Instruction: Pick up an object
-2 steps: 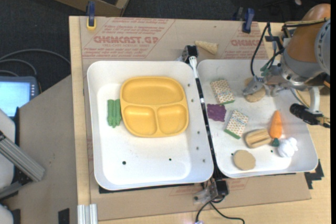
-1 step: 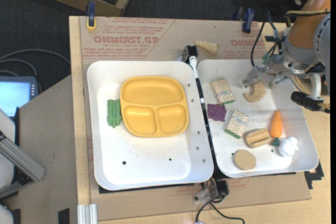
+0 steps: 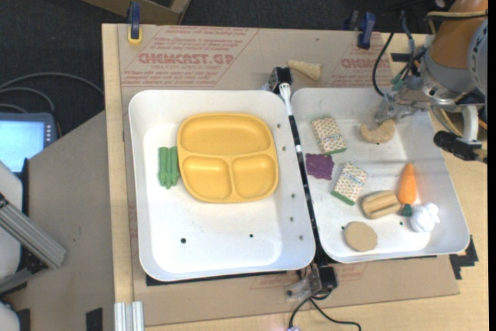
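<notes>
Object candidates: toy food pieces are scattered in the right bin, right of the yellow tray.
Green beans: laid touching the yellow tray's left edge, in the left bin.
Yellow tray: three compartments, set in the left bin.
Purple piece: just right of the yellow tray, across the bins' shared wall.
Crackers: two patterned squares, further right.
Round cookie: lower right of the tray.
Bread roll: beside a carrot.
Tan piece: directly below the end effector.
End effector: seen far right of the tray; whether released or clenched cannot be told.
</notes>
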